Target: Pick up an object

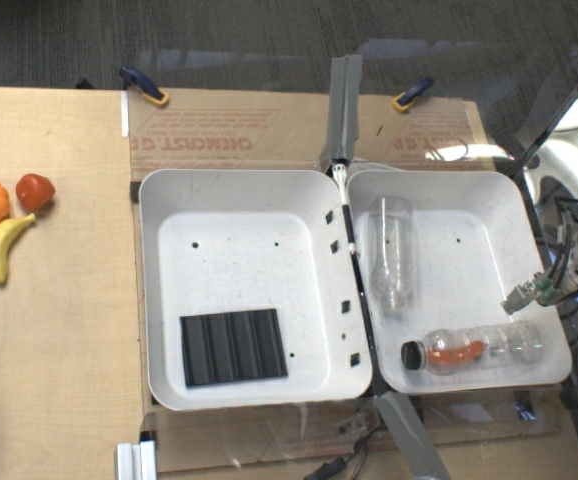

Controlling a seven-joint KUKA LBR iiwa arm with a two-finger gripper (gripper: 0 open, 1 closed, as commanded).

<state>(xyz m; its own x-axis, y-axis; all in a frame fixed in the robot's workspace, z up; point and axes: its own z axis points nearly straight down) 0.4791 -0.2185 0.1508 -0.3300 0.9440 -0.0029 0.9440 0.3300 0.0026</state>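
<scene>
Over the right bin's (439,175) right wall, the gripper (525,295) is hanging just inside the rim. How wide it is set is too small to read, so I'm not calling it. Nothing is showing in it.

Nearest target, as I'm judging it: the clear bottle with the black cap and orange label (469,350), lying on its side along that bin's near wall, cap pointing toward the bin's left wall. Its clear end is sitting just below the gripper.

A second clear bottle (393,253) is lying lengthwise beside the same bin's left wall, well apart from the gripper. A black ribbed block (233,346) is sitting in the left bin (229,178), beyond the right bin's left wall. I'm ignoring both.

Doing this step well, I'd be:
- aiming at the labelled mid-body, not the tapering clear end
- closing across the bottle's width, not along its length
- coming down from the bin-centre side, since the bottle is hugging the near wall and leaving little clearance there
- expecting it to roll or squirt out: round, smooth, light
- checking for the bottle rising with the gripper before calling it a pick
</scene>
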